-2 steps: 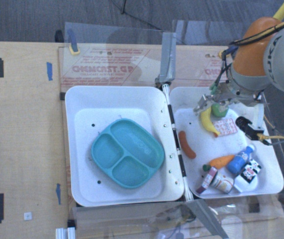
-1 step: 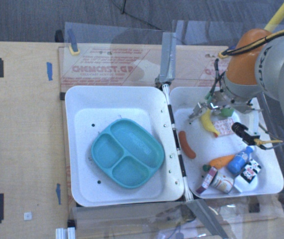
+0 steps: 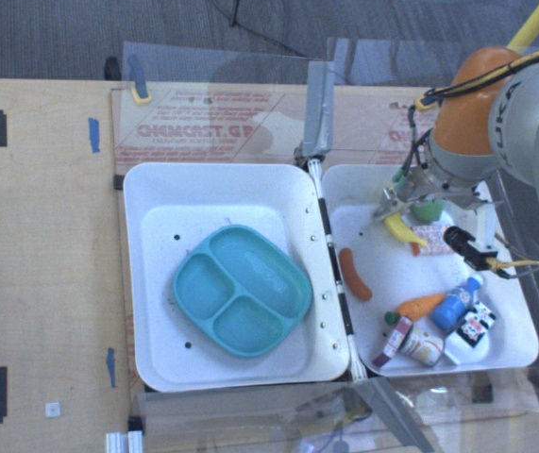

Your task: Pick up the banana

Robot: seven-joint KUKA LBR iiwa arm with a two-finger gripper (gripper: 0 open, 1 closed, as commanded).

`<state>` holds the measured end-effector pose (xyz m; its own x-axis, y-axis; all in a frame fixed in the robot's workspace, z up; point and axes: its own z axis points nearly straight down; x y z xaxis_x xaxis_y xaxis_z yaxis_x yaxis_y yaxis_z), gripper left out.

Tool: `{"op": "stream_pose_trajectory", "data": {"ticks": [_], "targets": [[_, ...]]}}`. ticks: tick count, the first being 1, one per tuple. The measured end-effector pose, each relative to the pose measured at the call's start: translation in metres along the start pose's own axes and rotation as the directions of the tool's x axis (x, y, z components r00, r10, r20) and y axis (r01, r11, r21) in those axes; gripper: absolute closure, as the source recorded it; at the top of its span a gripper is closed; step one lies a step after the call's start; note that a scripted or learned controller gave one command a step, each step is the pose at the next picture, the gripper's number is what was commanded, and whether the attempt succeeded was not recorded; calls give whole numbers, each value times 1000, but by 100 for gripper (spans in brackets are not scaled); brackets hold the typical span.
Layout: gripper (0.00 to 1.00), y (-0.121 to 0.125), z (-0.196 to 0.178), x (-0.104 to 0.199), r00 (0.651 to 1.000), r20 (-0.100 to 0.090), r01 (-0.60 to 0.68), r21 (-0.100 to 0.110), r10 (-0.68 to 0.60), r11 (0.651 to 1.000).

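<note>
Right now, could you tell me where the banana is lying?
The banana lies in the right bin, near its far end, right under the gripper, with a green item beside it and the hot dog nearer the divider.

Bins: two white bins, one under the claw [image 3: 403, 199] [image 3: 524, 343], one to its left [image 3: 146, 281].
Plates: one blue divided plate [image 3: 242, 289], lower left of the claw.
Bananas: one banana [image 3: 405, 230], just below the claw.
Sausages: one [image 3: 354, 274], lower left.
Carrots: one [image 3: 422, 304], below.
Bottles: two, one blue-capped [image 3: 455, 308], one lying flat [image 3: 409, 340].
Green items: one [image 3: 428, 209], beside the claw.
</note>
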<state>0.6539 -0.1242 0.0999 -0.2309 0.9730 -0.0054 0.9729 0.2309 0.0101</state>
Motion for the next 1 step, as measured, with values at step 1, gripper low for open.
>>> {"op": "stream_pose_trajectory", "data": {"ticks": [1], "targets": [[100, 23, -135, 54, 993, -3, -118, 8, 118, 993]]}}
